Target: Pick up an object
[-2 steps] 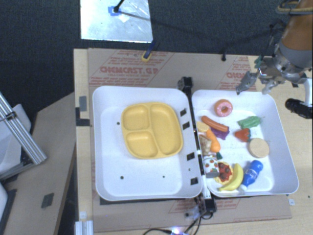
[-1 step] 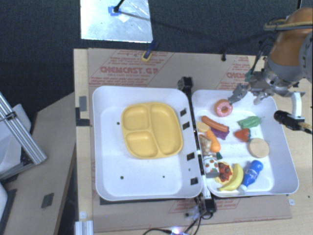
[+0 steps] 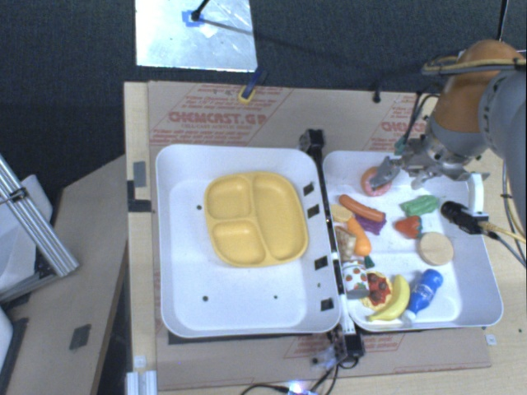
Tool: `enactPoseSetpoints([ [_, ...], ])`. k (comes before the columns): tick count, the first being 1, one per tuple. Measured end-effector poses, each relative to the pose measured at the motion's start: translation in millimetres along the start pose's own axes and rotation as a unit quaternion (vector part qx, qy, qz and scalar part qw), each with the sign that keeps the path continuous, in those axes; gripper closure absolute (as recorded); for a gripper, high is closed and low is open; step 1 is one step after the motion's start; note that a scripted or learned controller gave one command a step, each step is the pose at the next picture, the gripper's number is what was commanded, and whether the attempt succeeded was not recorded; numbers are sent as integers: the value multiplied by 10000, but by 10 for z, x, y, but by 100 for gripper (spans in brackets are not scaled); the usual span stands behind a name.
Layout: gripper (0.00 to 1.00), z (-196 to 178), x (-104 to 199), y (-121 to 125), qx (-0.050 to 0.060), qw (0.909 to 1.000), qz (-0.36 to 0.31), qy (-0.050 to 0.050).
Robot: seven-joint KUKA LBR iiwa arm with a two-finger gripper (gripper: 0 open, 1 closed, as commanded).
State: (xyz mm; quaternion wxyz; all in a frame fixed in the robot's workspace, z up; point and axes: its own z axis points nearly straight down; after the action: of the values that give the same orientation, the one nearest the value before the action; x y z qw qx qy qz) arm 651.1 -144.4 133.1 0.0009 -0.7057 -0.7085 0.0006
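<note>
Camera view: slanted look down on two white bins set side by side on a printed cardboard sheet [image 3: 216, 118].
Arm: grey arm [image 3: 504, 113] with an orange band comes in from the right, over the far part of the right bin [image 3: 492, 304].
Gripper: gripper [image 3: 394, 169] is low at the far left of the right bin, its tip at the pink-red piece.
Gripper state: cannot tell if it is wide, narrow or holding; the tip is too small and blurred.
Task thing: pink-red round piece [image 3: 375, 183] lies on the right bin floor, far left corner area, just beside the gripper tip; contact not clear.
Right bin, middle: orange-red sausage [image 3: 362, 207] just near of the pink-red piece, purple piece [image 3: 369, 225] touching the sausage's near side, orange piece [image 3: 361, 240] by the left wall.
Right bin, right side: green piece [image 3: 422, 205], red piece [image 3: 409, 227] just near of it, tan disc [image 3: 435, 248] nearer still.
Right bin, near edge: banana [image 3: 396, 299] and blue bottle [image 3: 422, 290] touching side by side.
Left bin: left bin [image 3: 183, 245] has a yellow divided plate [image 3: 251, 219] lying flat at its middle.
Far side: silver sheet [image 3: 194, 23] on the dark floor beyond the cardboard.
</note>
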Motion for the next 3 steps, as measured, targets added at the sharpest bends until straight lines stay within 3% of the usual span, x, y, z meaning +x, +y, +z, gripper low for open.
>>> enactPoseSetpoints([
  [1, 0, 513, 8, -1, -2, 10000, -3, -2],
  [2, 100, 368, 5, 21, -36, 10000, -5, -5],
  [3, 100, -126, -81, 21, -42, 10000, 16, -8],
])
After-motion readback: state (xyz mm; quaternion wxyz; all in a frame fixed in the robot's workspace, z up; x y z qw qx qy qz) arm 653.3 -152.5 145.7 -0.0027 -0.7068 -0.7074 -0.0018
